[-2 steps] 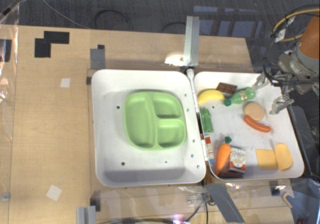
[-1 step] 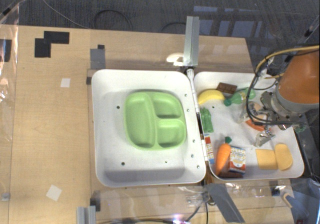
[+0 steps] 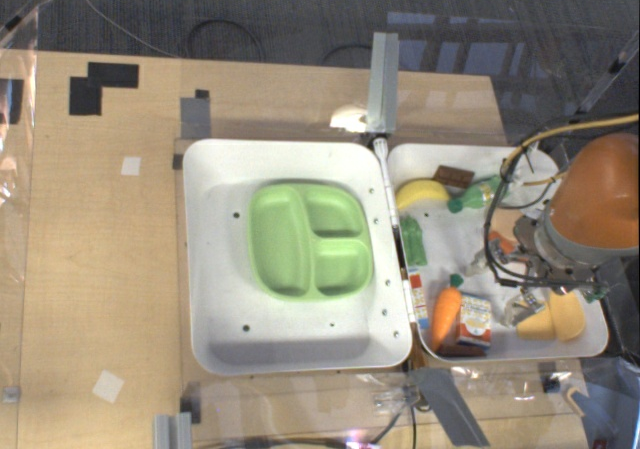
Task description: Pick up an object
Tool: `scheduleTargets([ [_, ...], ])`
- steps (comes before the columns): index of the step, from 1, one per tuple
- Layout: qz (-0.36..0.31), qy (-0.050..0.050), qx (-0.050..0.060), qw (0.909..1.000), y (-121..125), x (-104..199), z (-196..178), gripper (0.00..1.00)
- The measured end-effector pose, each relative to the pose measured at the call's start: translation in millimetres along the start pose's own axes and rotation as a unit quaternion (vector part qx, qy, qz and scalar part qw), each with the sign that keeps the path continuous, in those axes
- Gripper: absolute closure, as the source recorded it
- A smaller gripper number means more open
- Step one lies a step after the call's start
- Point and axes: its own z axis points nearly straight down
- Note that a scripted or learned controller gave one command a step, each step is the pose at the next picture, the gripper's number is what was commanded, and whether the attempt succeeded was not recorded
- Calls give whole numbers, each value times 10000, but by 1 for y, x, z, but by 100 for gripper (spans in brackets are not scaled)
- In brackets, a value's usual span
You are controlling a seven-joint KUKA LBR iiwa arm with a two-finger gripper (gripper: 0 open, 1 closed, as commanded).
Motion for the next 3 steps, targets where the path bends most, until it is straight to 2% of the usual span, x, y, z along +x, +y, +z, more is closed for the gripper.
scheduleTargets([
  [1, -425, -20, 15, 9991, 47, -9, -1, 0],
  [2, -1235, -12, -13, 9923, 44, -101, 2, 0],
  [3, -1733, -20, -6, 9849, 58, -50, 0, 0],
])
